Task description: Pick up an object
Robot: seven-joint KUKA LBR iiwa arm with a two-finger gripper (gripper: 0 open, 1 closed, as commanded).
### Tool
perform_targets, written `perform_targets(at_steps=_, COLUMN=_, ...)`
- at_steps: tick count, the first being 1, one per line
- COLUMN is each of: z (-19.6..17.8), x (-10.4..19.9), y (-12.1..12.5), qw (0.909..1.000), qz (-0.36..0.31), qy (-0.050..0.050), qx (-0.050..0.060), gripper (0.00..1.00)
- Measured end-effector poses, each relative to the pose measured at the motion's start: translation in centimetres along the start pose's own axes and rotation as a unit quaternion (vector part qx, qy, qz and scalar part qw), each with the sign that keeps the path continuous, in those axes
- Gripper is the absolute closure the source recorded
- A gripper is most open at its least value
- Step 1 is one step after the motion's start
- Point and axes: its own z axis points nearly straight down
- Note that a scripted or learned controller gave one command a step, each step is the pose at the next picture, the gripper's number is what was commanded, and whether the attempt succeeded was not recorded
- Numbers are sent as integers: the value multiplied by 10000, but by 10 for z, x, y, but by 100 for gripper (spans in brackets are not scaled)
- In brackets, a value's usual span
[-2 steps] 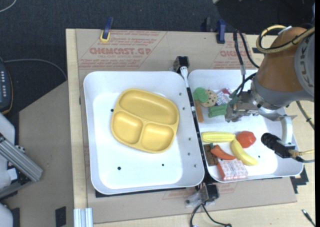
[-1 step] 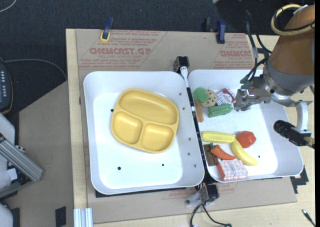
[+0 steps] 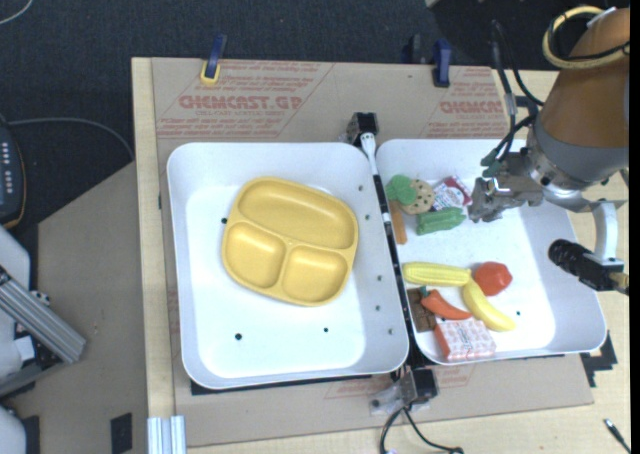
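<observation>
The gripper [image 3: 484, 200] is low in the right bin [image 3: 560, 327], in its far part, and the grey arm [image 3: 585, 132] with the orange band comes to it from the right side. The fingers look dark and they are seen close together, but from this slanted angle I cannot tell if they are open or closed, and nothing is clearly seen between them.

Just to the left of the fingertips lies a small red and white packet [image 3: 455, 189], and it seems to touch them or nearly touch them. A little more to the left and slightly nearer to the camera is a green piece [image 3: 441, 220], and beside it a cookie [image 3: 418, 198] and a green round thing [image 3: 401, 187]. An orange stick [image 3: 399, 225] lies at the bin's left wall.

Well apart from the fingers, toward the near side of the bin, there are a corn cob [image 3: 436, 273], a tomato [image 3: 492, 277], a banana [image 3: 487, 305], a carrot [image 3: 446, 306] and a red and white box [image 3: 467, 340].

The left bin [image 3: 200, 272] holds a yellow divided plate [image 3: 290, 240], far to the left of the fingers.
</observation>
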Motion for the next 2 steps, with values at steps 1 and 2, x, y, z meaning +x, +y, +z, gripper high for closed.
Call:
perform_targets(at_steps=1, z=-10, x=39, y=10, qw=10000, qz=-16, qy=4, qx=-2, gripper=100)
perform_targets(at_steps=2, z=11, x=34, y=10, qw=10000, qz=8, qy=5, qx=31, gripper=100)
